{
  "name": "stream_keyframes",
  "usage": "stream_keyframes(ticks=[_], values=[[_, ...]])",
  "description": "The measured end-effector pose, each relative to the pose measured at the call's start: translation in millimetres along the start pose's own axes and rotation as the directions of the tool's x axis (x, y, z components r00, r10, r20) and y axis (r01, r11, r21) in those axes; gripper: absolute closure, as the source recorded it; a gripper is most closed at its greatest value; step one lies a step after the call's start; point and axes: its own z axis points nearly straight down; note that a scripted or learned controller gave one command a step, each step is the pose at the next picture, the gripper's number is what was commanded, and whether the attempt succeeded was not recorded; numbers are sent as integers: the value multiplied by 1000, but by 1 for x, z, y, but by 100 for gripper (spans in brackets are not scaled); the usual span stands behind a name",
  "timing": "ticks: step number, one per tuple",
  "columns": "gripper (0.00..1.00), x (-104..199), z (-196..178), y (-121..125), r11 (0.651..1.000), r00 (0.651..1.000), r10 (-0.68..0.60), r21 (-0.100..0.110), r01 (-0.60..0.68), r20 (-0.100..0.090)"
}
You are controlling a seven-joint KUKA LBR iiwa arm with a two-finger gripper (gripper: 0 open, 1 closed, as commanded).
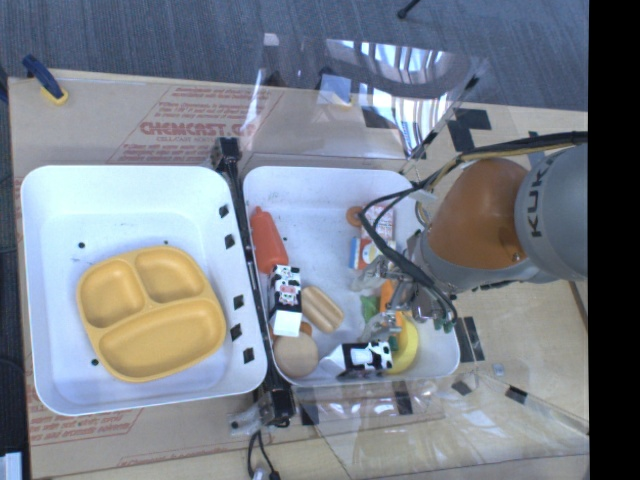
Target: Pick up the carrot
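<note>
The grey arm's jaws (398, 303) hang at center-right of the frame over cluttered toys; their opening cannot be told. The carrot (267, 240) lies along the right bin's (330, 180) left wall (well apart), so a neighbouring toy risks being grabbed.

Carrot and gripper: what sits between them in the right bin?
In the camera view, the carrot lies along the bin's left wall and the gripper is at its right side. Between them lie a hot dog bun and a cow-print carton.
</note>
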Motion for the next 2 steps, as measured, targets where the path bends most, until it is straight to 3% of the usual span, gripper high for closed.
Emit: stream_keyframes(ticks=[1, 2], values=[[100, -2, -11, 2, 1000, 1000, -9, 1, 9, 4], [0, -2, -11, 2, 1000, 1000, -10, 1, 10, 4]])
